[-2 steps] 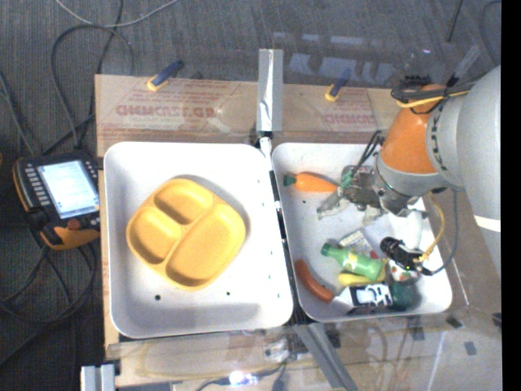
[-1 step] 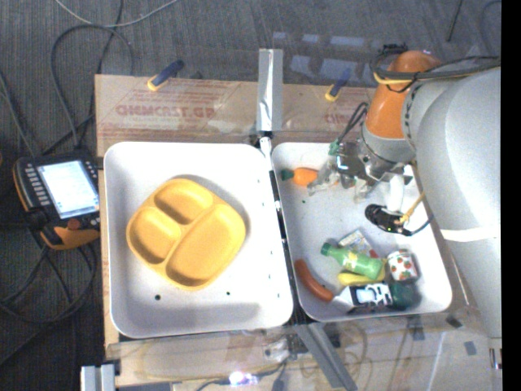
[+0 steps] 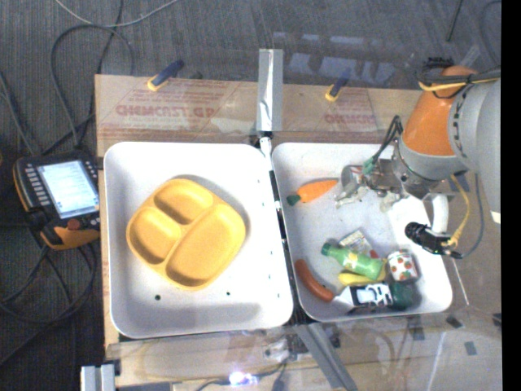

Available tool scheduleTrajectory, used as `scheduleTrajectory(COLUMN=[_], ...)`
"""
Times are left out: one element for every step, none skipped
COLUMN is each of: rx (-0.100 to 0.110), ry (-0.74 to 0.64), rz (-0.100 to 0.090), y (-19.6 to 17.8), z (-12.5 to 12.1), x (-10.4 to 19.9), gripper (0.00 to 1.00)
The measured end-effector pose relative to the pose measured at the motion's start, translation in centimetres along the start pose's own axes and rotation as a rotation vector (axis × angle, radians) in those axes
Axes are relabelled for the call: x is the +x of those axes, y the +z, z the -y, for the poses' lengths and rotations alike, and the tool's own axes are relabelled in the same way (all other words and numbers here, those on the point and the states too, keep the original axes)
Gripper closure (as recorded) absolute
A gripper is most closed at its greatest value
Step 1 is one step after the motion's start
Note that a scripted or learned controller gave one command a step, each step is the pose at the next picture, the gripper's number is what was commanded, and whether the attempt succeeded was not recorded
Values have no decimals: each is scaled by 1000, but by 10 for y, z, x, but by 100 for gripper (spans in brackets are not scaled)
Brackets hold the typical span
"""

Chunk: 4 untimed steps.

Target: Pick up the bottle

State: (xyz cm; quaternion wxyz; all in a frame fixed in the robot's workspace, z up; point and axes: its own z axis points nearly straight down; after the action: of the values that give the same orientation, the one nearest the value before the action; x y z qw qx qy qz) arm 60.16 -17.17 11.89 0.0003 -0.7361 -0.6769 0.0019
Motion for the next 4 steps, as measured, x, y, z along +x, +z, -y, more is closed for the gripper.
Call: scheduleTrajectory(rx=[-13,-39,-23,1], ry=[19,168,169,-108], rz=[0,4,0,-3], y=[30,27,20,-32], z=[74,110,114,119], x=[11,31,32,41], gripper=[0,0,100,100])
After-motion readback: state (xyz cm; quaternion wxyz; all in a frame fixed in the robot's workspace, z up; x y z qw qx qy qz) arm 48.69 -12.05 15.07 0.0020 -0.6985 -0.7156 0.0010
